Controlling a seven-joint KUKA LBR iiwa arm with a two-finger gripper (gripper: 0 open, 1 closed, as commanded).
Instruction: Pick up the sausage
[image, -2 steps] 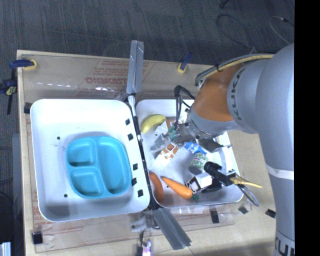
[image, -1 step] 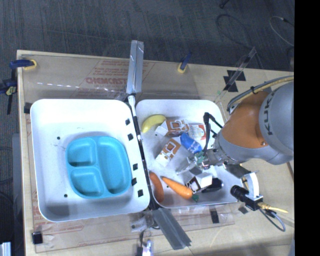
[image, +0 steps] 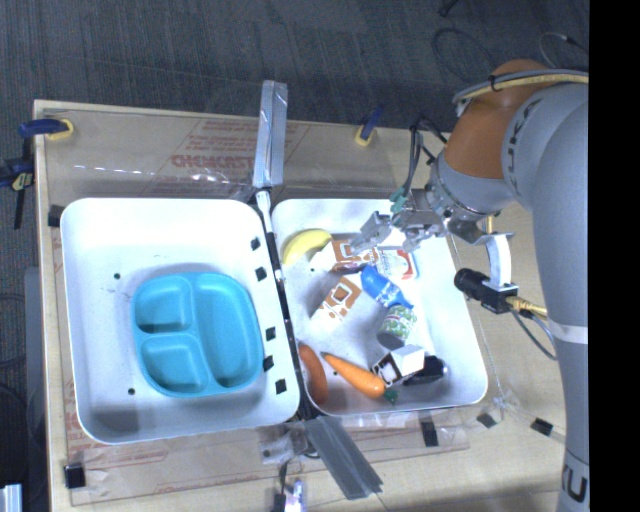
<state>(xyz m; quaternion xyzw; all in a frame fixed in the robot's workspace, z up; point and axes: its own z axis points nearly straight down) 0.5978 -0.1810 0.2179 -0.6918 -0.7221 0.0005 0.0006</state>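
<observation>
Two white bins (image: 90, 300) share the bench; fingers (image: 385, 228), grip unreadable, hover above the right bin, well apart from the sausage (image: 313, 372).

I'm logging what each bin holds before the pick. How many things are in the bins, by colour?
Blue: 2, the plate and the bottle
Yellow: 1, the banana
Orange-red: 2, the sausage and the carrot
Brown and white: 2, the cartons
Black and white: 1, a small item I cannot identify
Total: 8
</observation>
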